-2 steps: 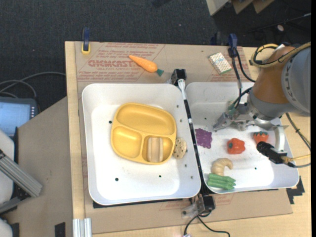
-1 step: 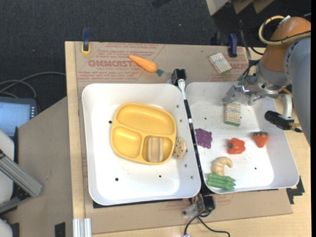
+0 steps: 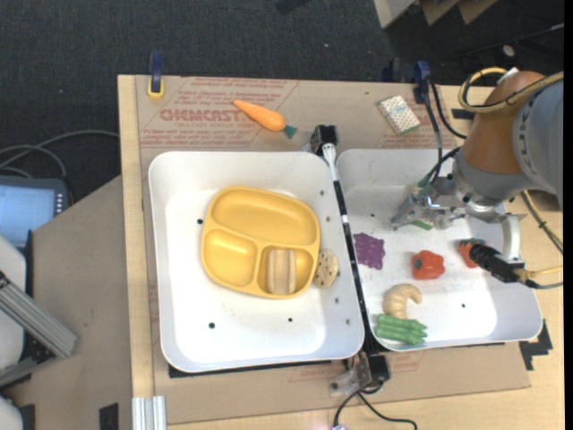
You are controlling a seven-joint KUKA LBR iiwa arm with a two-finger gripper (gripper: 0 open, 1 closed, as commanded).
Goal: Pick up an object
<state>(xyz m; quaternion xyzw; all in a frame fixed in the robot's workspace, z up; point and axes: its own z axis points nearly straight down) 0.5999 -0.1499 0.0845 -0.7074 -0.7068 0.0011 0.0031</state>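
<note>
Green beans (image 3: 400,330) lay at the lower edge of the right bin (image 3: 510,325), a croissant (image 3: 402,298) and red pepper (image 3: 429,264) above them. Higher up, the gripper (image 3: 414,215) hovered with its fingers spread, gripping nothing.

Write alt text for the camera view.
A grey robot arm's gripper hangs over the right bin, which holds purple grapes, a red pepper, a croissant and green beans. The left bin holds a yellow divided plate.
</note>
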